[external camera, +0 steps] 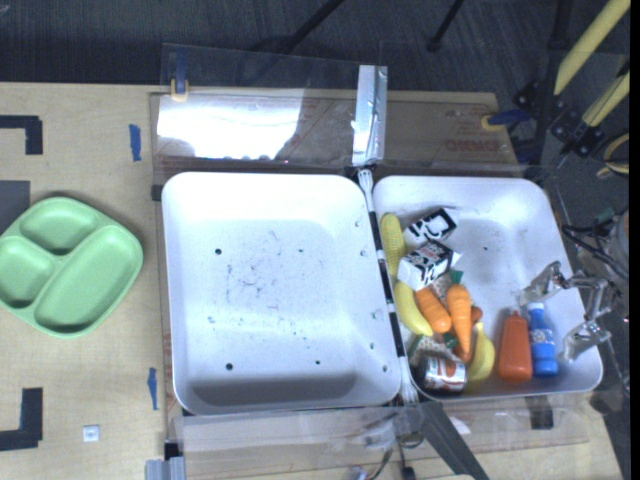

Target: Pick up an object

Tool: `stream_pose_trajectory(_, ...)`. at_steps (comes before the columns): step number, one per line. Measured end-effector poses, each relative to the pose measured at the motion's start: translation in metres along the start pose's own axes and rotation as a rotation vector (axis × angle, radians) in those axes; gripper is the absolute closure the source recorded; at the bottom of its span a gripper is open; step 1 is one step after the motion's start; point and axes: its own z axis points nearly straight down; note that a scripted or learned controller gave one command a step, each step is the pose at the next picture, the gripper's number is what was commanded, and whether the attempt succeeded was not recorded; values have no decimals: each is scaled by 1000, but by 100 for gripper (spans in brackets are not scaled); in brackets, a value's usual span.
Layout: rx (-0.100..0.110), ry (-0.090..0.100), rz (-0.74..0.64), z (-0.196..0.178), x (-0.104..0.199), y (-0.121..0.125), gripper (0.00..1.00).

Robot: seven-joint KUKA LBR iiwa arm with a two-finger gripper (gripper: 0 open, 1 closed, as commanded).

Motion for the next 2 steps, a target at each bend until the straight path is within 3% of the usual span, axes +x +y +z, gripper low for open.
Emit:
stream_pose_trajectory(1,11,-13,30,60,-23,-10,0)
stream_pose_trajectory(2,4,-5,64,-109,-52,-21,0)
